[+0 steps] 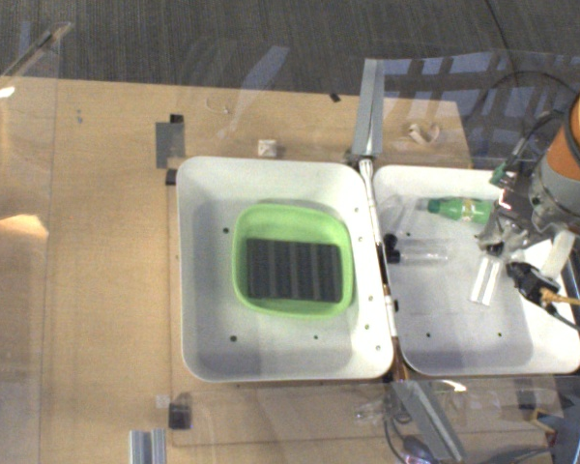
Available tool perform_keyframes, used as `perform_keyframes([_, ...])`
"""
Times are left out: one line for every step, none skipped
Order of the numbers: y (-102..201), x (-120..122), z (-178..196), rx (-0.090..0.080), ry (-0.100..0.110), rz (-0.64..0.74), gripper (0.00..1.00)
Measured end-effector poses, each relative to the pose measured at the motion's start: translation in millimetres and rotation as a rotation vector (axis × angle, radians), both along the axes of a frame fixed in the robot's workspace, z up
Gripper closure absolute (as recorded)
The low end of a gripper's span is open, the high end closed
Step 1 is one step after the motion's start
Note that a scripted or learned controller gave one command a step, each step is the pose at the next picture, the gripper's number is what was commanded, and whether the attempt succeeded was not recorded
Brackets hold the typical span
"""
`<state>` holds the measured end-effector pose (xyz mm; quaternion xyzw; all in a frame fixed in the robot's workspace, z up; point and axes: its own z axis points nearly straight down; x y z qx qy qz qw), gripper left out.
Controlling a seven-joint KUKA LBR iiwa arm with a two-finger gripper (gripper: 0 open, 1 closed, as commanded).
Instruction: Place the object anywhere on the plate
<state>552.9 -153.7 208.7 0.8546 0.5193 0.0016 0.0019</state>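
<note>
1. The hand point(507, 243) hangs over the right part of the right bin point(435, 356), at the right of the frame; whether it is open or closed, or has anything in its hold, I cannot tell.
2. Just below it lies a clear tube-like piece point(485, 280).
3. A green bottle point(456, 208) lies on its side near the bin's upper edge, left of the hand.
4. A clear syringe-like item with a dark end point(418, 252) lies below the bottle.
5. The green plate point(292, 224), dark ribbed in its middle, sits in the left bin point(203, 288) on the worktop point(77, 259).
</note>
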Motion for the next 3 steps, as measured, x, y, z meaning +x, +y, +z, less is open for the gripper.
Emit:
perform_keyframes([56.2,-28.7,-21.7,0.002,0.003,0.127,1.0])
perform_keyframes([132.6,-36.2,-24.7,0.001,0.003,0.145,1.0])
perform_keyframes([132.6,-36.2,-24.5,0.001,0.002,0.144,0.0])
